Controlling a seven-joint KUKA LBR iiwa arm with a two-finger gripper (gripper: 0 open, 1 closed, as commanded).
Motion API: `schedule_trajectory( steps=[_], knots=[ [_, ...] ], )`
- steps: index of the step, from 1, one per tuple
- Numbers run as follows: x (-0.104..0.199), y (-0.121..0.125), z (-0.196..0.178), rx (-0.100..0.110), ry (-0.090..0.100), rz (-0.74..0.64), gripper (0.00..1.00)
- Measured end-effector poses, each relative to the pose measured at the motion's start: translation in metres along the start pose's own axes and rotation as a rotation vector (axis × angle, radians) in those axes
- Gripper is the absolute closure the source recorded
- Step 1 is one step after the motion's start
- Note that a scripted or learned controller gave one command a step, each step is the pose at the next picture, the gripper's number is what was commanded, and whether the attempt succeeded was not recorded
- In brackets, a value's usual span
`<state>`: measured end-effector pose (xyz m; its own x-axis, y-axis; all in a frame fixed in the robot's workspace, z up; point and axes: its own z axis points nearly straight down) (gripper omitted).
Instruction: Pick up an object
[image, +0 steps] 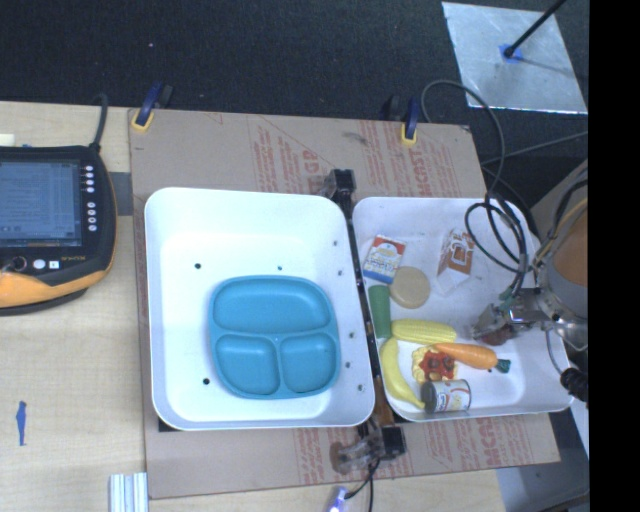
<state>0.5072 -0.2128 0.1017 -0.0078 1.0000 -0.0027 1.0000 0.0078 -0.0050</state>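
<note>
The right bin (520, 398) holds several small items. They are a carrot (465, 353), a yellow corn cob (425, 330), a banana (396, 378), a green cucumber (380, 308), a tan round disc (410, 288), a small carton (383, 257), a can (447, 397), a red piece (437, 364) and a clear packet (455, 256). My gripper (502, 318) hangs over the right side of this bin, just above and right of the carrot's tip. I see nothing held in it.
The left bin (180, 230) carries a blue divided plate (272, 334). Black cables (500, 235) loop over the right bin's far right corner. A tablet pendant (45, 220) lies on the bench at the far left.
</note>
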Motion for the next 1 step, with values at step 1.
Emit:
schedule_trajectory(
  steps=[1],
  knots=[
    [0.1333,0.0442,-0.091,-0.003,0.003,0.001,1.0]
  ],
)
